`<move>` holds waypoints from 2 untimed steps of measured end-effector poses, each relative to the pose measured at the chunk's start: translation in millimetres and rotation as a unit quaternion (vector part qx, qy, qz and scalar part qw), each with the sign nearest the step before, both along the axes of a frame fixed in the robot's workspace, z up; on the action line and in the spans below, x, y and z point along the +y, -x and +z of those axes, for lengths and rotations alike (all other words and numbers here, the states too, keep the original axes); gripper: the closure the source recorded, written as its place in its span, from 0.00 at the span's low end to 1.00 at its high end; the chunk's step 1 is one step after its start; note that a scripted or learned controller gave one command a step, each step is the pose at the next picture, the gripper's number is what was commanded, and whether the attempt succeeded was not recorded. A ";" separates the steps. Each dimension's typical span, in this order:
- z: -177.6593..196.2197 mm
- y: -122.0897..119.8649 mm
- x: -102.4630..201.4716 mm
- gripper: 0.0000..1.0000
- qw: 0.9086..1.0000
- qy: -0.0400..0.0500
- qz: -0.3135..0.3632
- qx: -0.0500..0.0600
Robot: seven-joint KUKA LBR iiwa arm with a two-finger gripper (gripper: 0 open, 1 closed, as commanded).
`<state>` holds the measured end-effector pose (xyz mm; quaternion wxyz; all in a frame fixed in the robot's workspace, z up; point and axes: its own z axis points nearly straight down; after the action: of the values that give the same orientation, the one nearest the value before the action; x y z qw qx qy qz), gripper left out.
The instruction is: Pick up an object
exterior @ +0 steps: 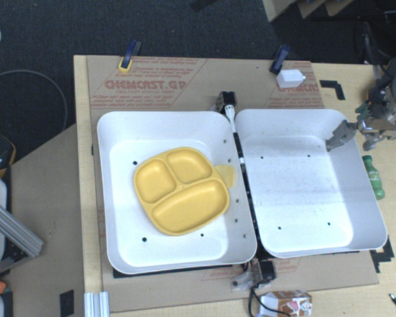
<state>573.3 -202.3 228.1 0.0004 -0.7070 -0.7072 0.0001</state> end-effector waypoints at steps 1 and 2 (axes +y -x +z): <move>92.0 98.1 60.5 0.00 1.000 -0.001 0.001 0.002; 289.8 93.2 148.2 0.00 1.000 0.001 0.004 -0.009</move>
<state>480.1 -54.2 517.9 -0.0064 -0.7043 -0.7099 -0.0056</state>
